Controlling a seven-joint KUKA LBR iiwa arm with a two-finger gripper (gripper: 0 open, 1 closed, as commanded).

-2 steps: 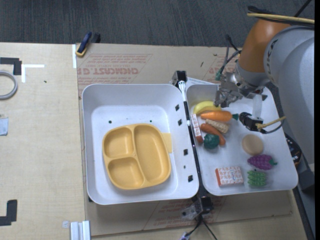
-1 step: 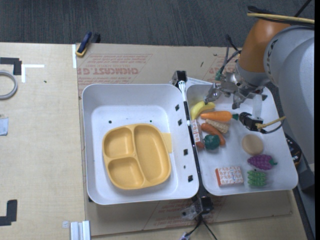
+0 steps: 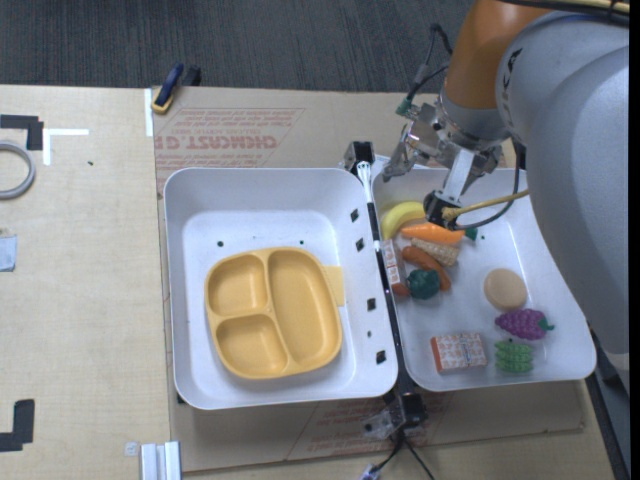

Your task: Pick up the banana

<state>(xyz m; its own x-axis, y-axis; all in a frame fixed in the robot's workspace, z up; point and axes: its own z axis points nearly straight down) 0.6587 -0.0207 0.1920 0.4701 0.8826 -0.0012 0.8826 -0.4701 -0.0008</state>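
Small carton: red-and-white printed box, flat on the floor of the right white bin, close to its near edge.
Green grapes: bumpy green plastic bunch, just right of the carton, by the bin's near right corner.
Purple grapes: purple plastic bunch, touching the far side of the green bunch.
Tan round piece: smooth, egg-like lump, just beyond the purple bunch, near the right edge.
Dark green piece: small knobbly item, about mid-length of the bin, near its left edge; what it is cannot be told.
Sausage: short reddish-brown toy sausage, slanted, touching the dark green piece on its far side.
Carrot: orange toy carrot, lying crosswise just beyond the sausage.
Banana: curved yellow toy banana, on the floor of the right bin, close to its left edge and in its far half. The carrot's end touches or overlaps its near right side. Nothing grips it.
Gripper: grey two-finger gripper, over the far left corner of the right bin, beyond the banana and apart from it. Whether it is spread or closed cannot be told.
Arm: grey with an orange band, over the bin's far right corner.
Left white bin: holds a yellow plastic plate with three compartments, set toward the near edge.
Cardboard sheet: brown with red print, under both bins.
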